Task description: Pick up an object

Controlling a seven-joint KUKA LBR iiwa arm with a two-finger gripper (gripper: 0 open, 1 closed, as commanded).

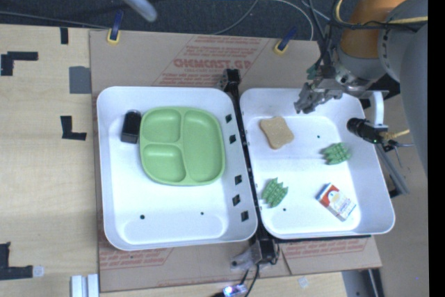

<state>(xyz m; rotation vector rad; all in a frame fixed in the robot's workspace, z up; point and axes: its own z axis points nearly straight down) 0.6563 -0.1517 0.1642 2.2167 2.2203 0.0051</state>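
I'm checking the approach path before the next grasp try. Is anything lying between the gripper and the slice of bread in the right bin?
Nothing visible does. The gripper hangs over the right bin's upper part, and the slice of bread lies just left and below it, with bare white floor between them. The two green toys and the small carton lie farther down.

Two white bins [111, 170] sat on a tan surface [42, 170]. Inside were a pale green divided plate [182, 147], a black block [131, 126], a tan bread slice [276, 132], two green pieces [274, 192], and a red-and-white packet [336, 202].
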